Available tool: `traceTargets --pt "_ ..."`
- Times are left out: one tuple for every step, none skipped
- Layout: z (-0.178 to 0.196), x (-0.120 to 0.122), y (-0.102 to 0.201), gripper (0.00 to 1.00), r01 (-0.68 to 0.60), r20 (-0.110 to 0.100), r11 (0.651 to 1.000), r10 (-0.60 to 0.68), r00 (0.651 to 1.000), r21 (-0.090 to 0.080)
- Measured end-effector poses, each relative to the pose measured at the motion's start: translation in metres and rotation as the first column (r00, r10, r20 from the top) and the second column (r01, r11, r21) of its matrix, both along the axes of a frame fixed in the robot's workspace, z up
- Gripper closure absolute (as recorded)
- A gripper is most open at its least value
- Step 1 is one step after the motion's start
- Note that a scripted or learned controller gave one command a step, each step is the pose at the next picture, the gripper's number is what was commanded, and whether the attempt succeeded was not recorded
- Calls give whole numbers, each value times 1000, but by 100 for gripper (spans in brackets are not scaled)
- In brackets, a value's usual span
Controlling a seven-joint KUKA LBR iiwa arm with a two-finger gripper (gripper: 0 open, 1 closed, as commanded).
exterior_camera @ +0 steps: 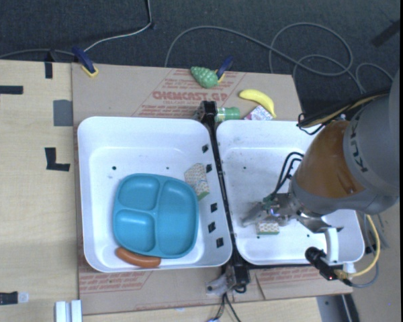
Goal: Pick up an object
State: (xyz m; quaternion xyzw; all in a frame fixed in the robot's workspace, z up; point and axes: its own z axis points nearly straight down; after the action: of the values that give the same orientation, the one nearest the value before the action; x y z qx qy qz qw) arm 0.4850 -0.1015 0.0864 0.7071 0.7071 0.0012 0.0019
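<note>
1. Camera view, looking down at a slant: two white bins side by side on a cardboard-covered table (154,96), left bin (97,153) and right bin (255,143), split by a black divider
2. In the left bin: a blue divided plate (154,215) flat on the floor, an orange hot-dog-like toy (138,258) just beside its lower edge, a small patterned packet (197,177) at its upper right corner against the divider
3. Behind the bins on the cardboard: a green knobbly toy (204,76), a yellow banana (258,100), a green and pink item (245,113) near the rim of the right bin
4. Reaching in from the right: grey arm with orange band (329,170), wrist low over the right bin, jaws (267,212) close to the bin floor
5. Likely target: a small pale block with a greenish pattern (268,227), lying on the right bin floor immediately below the jaws, long axis roughly left to right across the view
6. State of the jaws: cannot tell how far open; dark fingers splayed leftward but too blurred and small to judge, nothing seen clamped between them
7. Key relation: block slightly nearer the front rim than the jaws, touching or nearly so; a short shift toward the front rim probably needed to straddle the block across its short side
</note>
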Motion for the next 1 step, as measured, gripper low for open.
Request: traceTargets --pt "9 0 -1 100 1 -1 1000 -1 1000 -1"
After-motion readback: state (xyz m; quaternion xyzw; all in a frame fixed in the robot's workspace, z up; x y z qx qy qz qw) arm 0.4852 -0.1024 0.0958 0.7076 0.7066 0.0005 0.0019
